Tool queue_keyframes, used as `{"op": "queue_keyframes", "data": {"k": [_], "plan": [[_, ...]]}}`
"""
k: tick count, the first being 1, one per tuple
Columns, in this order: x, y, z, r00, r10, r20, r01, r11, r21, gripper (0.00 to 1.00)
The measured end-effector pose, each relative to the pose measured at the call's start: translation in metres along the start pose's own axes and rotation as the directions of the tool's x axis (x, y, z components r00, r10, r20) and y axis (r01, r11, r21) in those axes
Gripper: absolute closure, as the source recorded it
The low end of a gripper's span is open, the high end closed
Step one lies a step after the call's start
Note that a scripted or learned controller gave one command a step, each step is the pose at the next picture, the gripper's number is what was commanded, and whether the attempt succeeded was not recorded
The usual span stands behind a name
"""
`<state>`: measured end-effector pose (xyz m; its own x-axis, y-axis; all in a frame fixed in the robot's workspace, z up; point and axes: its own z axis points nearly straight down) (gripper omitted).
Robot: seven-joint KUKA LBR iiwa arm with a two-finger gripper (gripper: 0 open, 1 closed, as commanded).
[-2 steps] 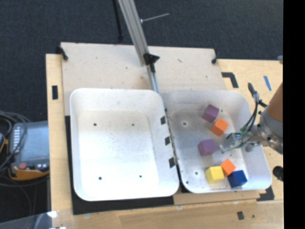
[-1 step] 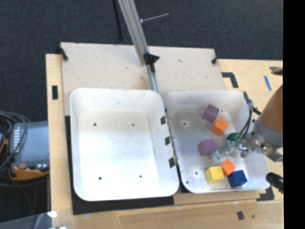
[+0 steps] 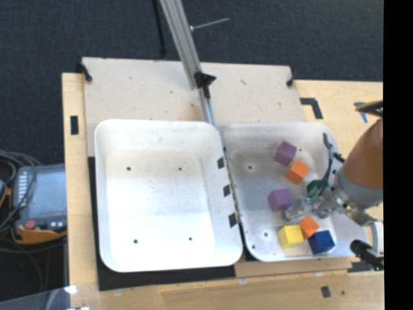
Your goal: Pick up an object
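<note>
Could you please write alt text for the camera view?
The arm's hand is low in the right bin among purple, orange, yellow and blue blocks. The left bin sits beside it.

arm (image 3: 365, 163) enters at 3 o'clock over right bin (image 3: 258, 141) | gripper (image 3: 308, 205) low among blocks | purple block (image 3: 280, 199) just at its 9 o'clock | yellow block (image 3: 291, 236), orange block (image 3: 309, 225), blue block (image 3: 321, 241) clustered at 6 o'clock | second purple block (image 3: 284, 153) touching second orange block (image 3: 297, 171) at 12 o'clock | left bin (image 3: 161, 192) alongside
</note>
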<state>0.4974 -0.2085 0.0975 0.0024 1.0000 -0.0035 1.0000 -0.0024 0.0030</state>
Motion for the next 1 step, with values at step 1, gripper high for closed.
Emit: {"op": "queue_keyframes", "data": {"k": [1], "plan": [[-0.0004, 0.0016, -0.0123, 1.0, 0.007, -0.002, -0.007, 1.0, -0.005, 1.0]]}}
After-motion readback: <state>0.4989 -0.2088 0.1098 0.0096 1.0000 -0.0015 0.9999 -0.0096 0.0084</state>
